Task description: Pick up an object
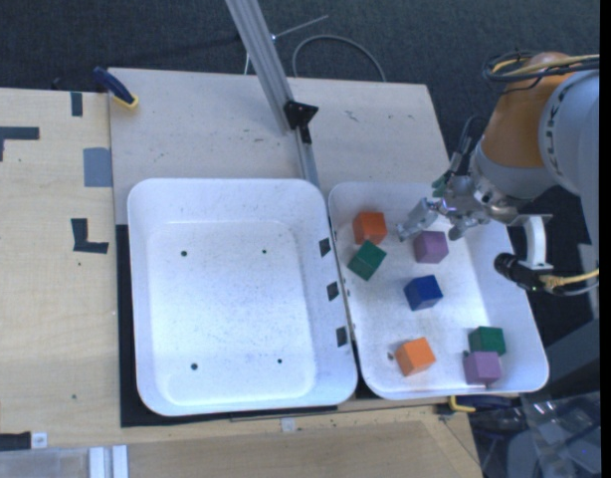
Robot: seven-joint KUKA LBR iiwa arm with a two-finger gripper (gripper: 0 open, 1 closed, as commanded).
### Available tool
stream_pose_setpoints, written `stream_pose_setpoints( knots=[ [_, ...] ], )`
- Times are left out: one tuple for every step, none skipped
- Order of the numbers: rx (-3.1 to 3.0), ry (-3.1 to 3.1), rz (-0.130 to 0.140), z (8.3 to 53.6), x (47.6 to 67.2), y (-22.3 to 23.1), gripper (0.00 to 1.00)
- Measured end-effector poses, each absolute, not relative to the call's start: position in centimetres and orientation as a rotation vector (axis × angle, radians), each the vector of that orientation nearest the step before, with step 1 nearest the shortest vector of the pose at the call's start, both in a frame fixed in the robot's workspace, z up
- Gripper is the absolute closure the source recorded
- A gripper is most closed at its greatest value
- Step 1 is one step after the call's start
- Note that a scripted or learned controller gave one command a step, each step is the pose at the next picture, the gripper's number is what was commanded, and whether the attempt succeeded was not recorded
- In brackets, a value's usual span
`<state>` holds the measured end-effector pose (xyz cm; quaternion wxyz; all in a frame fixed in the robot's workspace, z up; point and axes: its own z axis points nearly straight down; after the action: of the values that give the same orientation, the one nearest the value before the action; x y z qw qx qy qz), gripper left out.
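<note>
The right bin (505,297) holds several small blocks. An orange block (369,227) and a green block (366,260) sit near its left wall. A purple block (430,246) lies at the upper middle, with a blue block (423,292) just below it. Along the front are another orange block (415,356), a green block (487,340) and a purple block (482,366). My gripper (438,218) hangs open just above the upper purple block, one finger to its upper left and the other to its upper right. Nothing is between the fingers.
The left bin (146,227) lies beside the right one on the wooden bench. A slanted metal pole (261,43) crosses the back, ending at a black clamp (301,115). A blue-and-yellow tool (116,86) lies at the back left.
</note>
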<state>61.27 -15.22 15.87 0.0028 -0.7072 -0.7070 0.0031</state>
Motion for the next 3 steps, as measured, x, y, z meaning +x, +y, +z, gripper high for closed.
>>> stream_pose_setpoints(
  knots=[
    [-2.22, -2.229, -0.007, 28.5, 56.0, -10.8, 0.0],
    [-2.22, -2.222, 0.001, 27.9, 56.0, -11.0, 0.0],
    [-2.225, -2.229, -0.006, 34.7, 59.6, -13.4, 0.0]
  ],
)
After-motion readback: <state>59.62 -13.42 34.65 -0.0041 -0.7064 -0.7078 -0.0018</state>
